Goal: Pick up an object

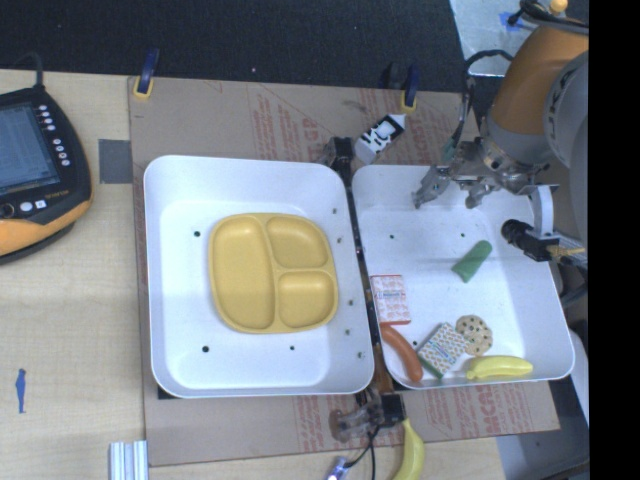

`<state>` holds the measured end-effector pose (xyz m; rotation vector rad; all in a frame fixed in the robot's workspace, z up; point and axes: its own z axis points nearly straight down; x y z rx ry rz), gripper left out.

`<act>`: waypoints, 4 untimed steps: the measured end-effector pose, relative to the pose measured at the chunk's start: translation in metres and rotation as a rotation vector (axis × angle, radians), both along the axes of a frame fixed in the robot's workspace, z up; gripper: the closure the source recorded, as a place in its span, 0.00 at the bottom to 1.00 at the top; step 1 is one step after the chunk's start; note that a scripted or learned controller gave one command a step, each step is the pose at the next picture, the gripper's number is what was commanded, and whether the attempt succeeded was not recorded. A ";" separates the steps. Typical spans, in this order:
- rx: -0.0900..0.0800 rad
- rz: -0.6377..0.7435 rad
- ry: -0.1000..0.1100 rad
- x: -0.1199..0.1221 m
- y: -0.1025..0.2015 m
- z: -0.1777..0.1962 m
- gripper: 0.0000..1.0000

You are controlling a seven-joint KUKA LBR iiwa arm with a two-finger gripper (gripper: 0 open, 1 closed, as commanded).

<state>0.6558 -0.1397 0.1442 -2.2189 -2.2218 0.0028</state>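
Camera view: left bin (170, 268) holds yellow tray (272, 271); gripper (447, 190) (spread) above right bin (545, 308).

Bright even light, soft shadows, slight blur

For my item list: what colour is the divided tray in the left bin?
Yellow. The divided tray shows best in the camera view.

I see a pale wooden bench (70, 318) under a brown cardboard sheet (250, 118), dark carpet floor (250, 13) behind, even light.
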 end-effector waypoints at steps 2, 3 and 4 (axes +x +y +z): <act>0.001 0.002 0.002 -0.064 -0.065 -0.052 0.00; 0.000 0.004 0.002 -0.096 -0.055 -0.053 0.00; 0.000 0.006 0.003 -0.096 -0.056 -0.042 1.00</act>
